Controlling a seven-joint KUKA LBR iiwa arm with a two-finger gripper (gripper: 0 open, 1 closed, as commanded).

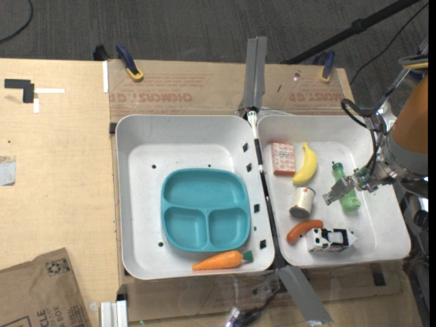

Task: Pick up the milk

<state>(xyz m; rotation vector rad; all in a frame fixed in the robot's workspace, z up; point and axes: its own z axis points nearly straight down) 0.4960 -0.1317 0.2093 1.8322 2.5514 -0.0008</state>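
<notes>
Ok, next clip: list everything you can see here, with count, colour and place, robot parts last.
bins: two, white, side by side on the bench
plate: one, teal, three compartments, in the left bin
carrot: one, orange with a green end, left bin, just below the plate
box: one, red and white, upper part of the right bin
banana: one, yellow, right of the box
can: one, pale, lying on its side mid right bin
sausage: one, red-orange, below the can
milk: one carton, black and white, lying near the right bin's lower edge
bottle: one, green, under the pincer
clamps: two, blue and yellow, on the cardboard's far edge
arm: one, grey and orange, entering from the right
pincer: one, grey, over the bottle
</notes>
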